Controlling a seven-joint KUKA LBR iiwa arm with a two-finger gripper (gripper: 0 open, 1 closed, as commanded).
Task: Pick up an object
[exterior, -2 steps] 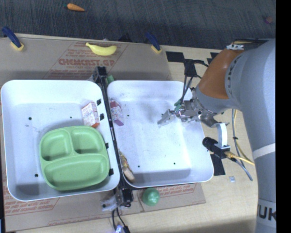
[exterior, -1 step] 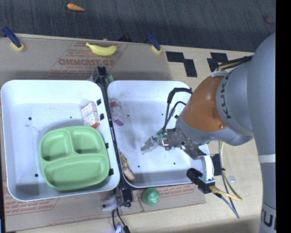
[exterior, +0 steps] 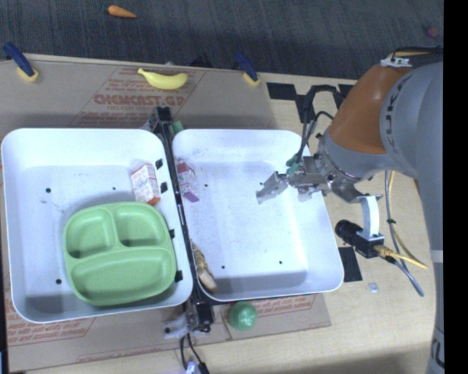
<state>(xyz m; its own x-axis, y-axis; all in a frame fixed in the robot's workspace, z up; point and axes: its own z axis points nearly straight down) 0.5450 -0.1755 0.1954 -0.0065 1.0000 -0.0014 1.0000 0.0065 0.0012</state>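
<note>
Over the right bin [exterior: 316,275], the end effector [exterior: 267,191] seems apart with nothing between its 2 fingers.

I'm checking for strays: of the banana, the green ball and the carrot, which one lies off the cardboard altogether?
The carrot. It lies on the dark floor beyond the bench, while the banana and green ball rest on the cardboard.

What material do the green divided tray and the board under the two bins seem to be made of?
The green divided tray looks like moulded plastic with a smooth matte finish: even colour and rounded compartment edges. The board under the bins looks like brown corrugated cardboard, dull, with red print and folded creases. Both are judged by look only.
</note>
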